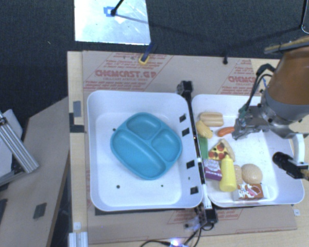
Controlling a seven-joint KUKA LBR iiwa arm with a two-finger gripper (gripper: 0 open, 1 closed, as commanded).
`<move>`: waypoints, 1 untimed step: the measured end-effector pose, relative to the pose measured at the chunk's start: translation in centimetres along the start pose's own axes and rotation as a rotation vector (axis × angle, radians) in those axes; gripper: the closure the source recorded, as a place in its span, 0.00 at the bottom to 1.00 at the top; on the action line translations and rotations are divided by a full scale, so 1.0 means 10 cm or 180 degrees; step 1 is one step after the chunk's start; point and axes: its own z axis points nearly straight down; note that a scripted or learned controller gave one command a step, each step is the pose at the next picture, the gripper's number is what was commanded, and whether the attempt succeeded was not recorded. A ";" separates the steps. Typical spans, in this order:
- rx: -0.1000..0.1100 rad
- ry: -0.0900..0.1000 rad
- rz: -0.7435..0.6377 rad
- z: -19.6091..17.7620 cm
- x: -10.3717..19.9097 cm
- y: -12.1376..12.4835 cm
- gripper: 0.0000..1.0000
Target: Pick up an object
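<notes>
A: Where's the tool?

B: I see it low in the right bin, just beside the small sausage. I cannot tell how it stands.

A: And the food?

B: Bun, banana, pizza slice and yellow bottle crowd that bin's left side. The left bin holds a blue tray.

Grey arm with orange band

Above the right bin, the arm is showing a rounded orange band over a grey wrist (black cable looping alongside), ending in a dark metallic gripper.
</notes>
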 end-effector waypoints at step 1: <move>-0.0004 -0.0002 0.0014 0.20 0.06 -0.03 1.00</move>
